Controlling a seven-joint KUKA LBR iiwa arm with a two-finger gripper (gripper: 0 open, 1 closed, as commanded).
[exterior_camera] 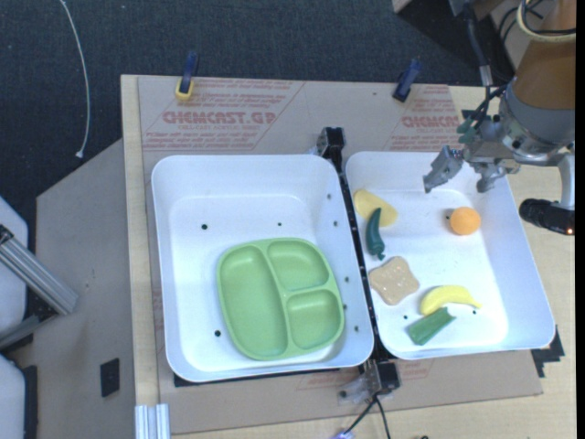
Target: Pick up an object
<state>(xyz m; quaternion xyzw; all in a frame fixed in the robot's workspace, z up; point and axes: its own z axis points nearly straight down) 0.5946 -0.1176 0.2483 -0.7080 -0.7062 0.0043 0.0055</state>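
Observation:
The right bin [521, 273] holds an orange ball [465, 220], a yellow wedge [375, 208], a dark green pepper [375, 233], a tan slice of toast [395, 280], a yellow banana [448, 297] and a green block [430, 326]. My gripper [463, 172] hangs over the far side of that bin, its fingers spread apart with nothing between them. It is above and just behind the orange ball, up and to the right of the yellow wedge.
The left bin [183, 199] carries a green divided plate [279, 295]. A black clamp [331, 142] sits where the two bins meet at the back. Blue clips [407, 79] pin the cardboard's far edge. The arm's orange band [548, 71] rises at the upper right.

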